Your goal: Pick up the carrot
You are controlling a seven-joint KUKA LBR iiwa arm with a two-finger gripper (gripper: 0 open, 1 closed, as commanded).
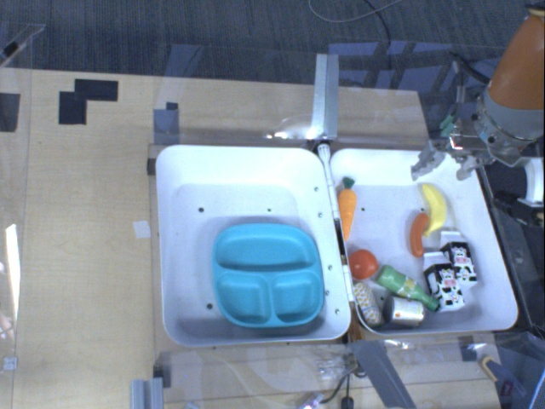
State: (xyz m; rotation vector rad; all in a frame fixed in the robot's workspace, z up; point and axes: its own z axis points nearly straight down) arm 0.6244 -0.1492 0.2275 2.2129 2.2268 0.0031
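Observation:
The carrot [347, 207], orange with a green top, lies lengthwise against the left wall of the right bin [383, 167], near the divider. My gripper [444, 165] hangs above the bin's far right corner, well to the right of the carrot. Its two grey fingers are spread apart with nothing between them. A yellow banana [435, 207] lies just below the gripper.
The right bin also holds an orange-red sausage-shaped item [417, 233], a red tomato [364, 263], a green bottle [405, 285], a silver can [405, 311] and black-and-white cartons [452, 275]. The left bin [187, 186] holds a blue divided plate [267, 273].

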